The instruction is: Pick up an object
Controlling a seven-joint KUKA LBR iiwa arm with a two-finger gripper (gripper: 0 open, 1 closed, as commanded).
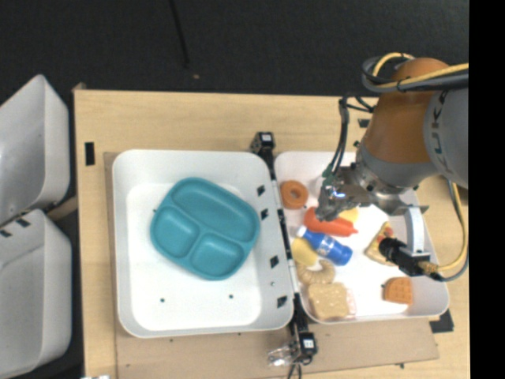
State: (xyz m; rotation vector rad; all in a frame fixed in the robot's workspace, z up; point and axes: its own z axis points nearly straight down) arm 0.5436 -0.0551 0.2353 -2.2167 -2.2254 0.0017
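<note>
Gripper [333, 204] down in the right bin [304, 163], right on top of the orange carrot-shaped toy [331, 226]; finger state impossible to tell. Crowded below: blue bottle [331, 249] at five o'clock, yellow piece [304, 251] at seven, donut [294, 193] at ten. Roomy left bin [130, 290] with only a teal tray [205, 227].

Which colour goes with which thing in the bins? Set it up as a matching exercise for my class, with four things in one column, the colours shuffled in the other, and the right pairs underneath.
Things:
1. tray
2. bottle
3. carrot
4. bread

Colours:
A. tan
B. teal
C. orange-red
D. blue with a white cap

Pairs: 1-B, 2-D, 3-C, 4-A
</note>
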